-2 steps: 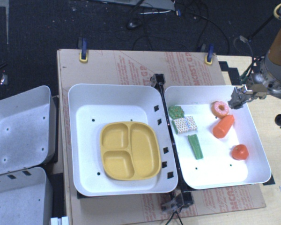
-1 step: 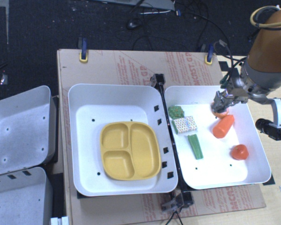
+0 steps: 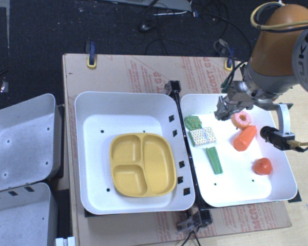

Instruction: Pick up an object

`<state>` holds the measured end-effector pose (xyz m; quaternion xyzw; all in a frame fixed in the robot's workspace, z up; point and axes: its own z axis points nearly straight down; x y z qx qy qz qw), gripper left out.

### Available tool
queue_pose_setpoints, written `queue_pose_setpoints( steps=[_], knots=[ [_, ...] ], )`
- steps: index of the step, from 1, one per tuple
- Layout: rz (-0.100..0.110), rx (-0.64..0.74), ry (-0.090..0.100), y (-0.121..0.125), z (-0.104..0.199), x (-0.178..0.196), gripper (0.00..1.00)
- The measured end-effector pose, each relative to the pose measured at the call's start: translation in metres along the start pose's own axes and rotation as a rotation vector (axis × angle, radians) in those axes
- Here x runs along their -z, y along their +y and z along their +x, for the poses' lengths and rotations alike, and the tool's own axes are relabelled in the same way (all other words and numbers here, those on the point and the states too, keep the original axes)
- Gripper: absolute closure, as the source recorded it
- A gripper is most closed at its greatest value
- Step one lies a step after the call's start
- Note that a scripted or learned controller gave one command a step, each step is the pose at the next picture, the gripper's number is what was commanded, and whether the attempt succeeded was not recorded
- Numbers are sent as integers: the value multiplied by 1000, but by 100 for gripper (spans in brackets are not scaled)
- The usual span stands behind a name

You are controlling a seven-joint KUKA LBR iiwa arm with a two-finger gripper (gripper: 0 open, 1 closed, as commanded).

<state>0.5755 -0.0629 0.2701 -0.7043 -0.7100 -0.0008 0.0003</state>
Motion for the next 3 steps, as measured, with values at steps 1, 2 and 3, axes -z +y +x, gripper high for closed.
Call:
queue_pose_setpoints(
  steps=[1, 2, 3],
  knots=[
    [3, 0, 1, -6, 58, -6, 100],
    [3, 0, 0, -1, 107, -24, 100],
    [0, 0, 0, 3, 154, -22, 100]
  ],
)
